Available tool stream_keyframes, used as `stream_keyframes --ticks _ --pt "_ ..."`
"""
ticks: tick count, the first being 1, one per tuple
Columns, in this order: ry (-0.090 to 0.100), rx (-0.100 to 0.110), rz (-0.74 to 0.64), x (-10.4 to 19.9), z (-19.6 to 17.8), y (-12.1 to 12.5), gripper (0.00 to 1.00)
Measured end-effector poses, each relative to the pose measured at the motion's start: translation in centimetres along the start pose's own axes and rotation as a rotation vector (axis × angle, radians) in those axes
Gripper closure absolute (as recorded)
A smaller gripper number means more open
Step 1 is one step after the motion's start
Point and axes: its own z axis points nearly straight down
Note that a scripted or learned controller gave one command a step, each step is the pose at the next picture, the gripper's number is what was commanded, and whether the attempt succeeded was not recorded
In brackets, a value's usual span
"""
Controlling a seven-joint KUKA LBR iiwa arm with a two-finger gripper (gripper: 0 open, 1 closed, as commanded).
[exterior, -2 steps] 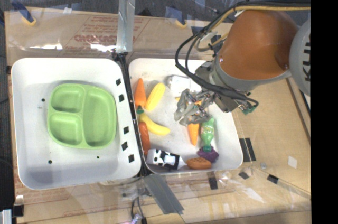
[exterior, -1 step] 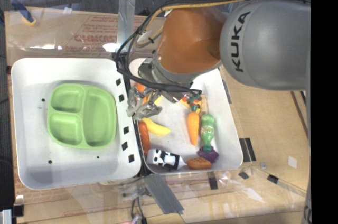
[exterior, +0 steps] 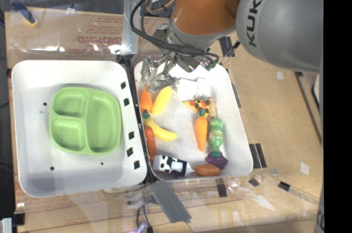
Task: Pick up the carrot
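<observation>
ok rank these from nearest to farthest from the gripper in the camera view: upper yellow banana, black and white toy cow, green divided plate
From the gripper:
1. Upper yellow banana, just below it, right bin.
2. Green divided plate, left bin's middle.
3. Black and white toy cow, right bin's near edge; close to the plate's rank.

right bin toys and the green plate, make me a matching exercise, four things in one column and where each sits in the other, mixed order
Things:
1. green divided plate
2. carrot
3. black and white cow toy
4. gripper

Places:
A. near edge of the right bin
B. far left corner of the right bin, above the toys
C. middle of the left bin
D. middle of the right bin, beside a green bottle

Pairs: 1-C, 2-D, 3-A, 4-B
</observation>
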Motion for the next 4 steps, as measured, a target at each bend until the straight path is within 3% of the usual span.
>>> stream_keyframes --ticks 1,2,3,4 --pt "0.006 -0.006 -0.117 2.5 5.6 -6.1 1.0" --pt "0.003 0.0 -0.194 8.0 2.9 -13.5 1.0" --pt "0.001 -0.002 -0.197 7.8 2.9 -13.3 0.0" --pt "0.002 -0.002 -0.277 14.1 15.8 -14.1 0.0"
